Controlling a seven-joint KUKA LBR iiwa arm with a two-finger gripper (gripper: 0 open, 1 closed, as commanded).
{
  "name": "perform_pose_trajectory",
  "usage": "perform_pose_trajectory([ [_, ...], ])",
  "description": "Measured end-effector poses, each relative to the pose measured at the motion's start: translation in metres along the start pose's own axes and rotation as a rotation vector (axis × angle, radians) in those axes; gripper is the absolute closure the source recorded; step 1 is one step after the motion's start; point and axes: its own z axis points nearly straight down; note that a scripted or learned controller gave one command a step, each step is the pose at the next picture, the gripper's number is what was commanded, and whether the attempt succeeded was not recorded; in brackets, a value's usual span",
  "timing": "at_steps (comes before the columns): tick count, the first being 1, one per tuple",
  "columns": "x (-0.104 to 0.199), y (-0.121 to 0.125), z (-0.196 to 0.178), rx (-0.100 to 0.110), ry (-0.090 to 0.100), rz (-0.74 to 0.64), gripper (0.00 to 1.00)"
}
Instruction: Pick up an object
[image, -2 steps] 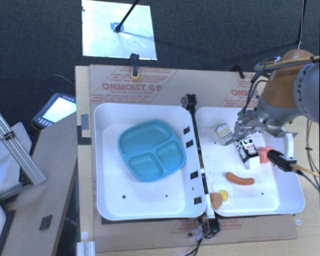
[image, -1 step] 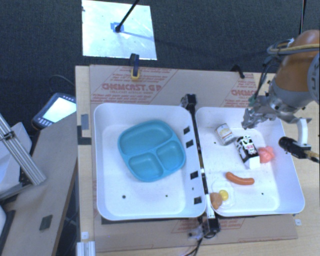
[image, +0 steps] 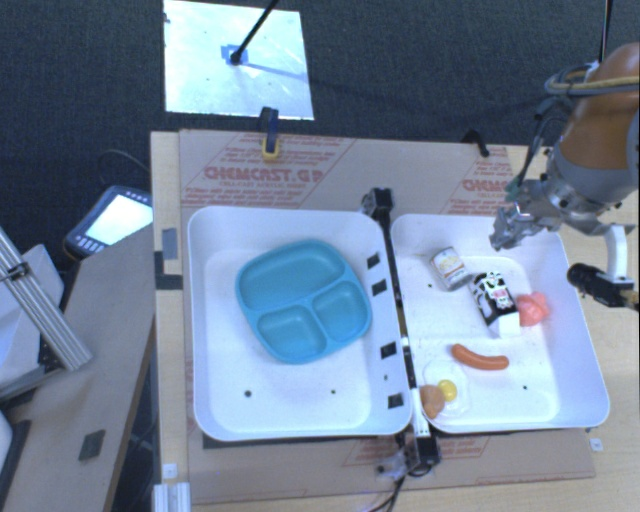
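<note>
Since the task only says pick up an object, any loose item in the right bin would do, and they all sit well inside it, away from the walls. Nearest the gripper is a small can lying tipped over, around 8 o'clock from the fingertips and clearly apart from them. Next out, at about 6 o'clock from the gripper, a black-and-white carton lies on its side, touching a pink toy at its 3 o'clock. Further toward the near edge there's a toy hot dog, and beyond that a fried egg with a brownish lump tucked against the divider.

My guess is the gripper hangs over the bin's far wall because it's lining up a drop on the can or carton. Nothing is between its fingers, and I can't tell how they're set from this angle.

Over at 9 o'clock, the left bin just holds a blue sectioned plate, which looks too flat to grab easily.
</note>
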Motion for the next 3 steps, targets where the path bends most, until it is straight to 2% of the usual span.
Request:
perform_pose_trajectory([
  [1, 0.060, 0.001, -0.003, 0.002, 0.003, -0.007, 1.00],
  [3, 0.168, 0.026, -0.014, 0.001, 0.004, -0.007, 1.00],
])
